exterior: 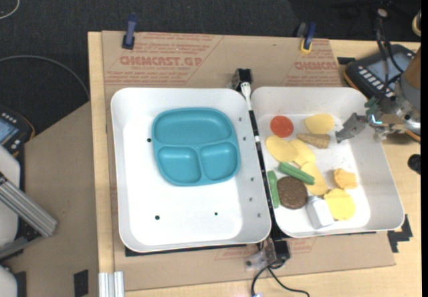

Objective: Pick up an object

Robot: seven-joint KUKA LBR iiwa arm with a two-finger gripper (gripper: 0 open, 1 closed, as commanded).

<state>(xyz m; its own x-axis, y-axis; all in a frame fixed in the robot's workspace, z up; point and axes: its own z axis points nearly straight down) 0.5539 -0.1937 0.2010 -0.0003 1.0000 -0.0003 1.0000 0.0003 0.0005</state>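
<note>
The right bin (390,185) holds several toy foods. A red tomato (281,126), a yellow piece (319,122) and a tan piece (313,140) lie at its back. A green bean (296,172), a brown patty (292,192), a white block (319,213) and an orange chunk (345,178) lie nearer the front. My gripper (349,130) reaches in from the right and hangs over the bin's back right area, just right of the tan and yellow pieces. I see nothing held in it.
The left bin (180,225) carries a teal divided plate (195,145). Blue clamps (129,31) pin the cardboard base at the back. A dark device (371,73) and cables lie behind the right bin, close to the arm.
</note>
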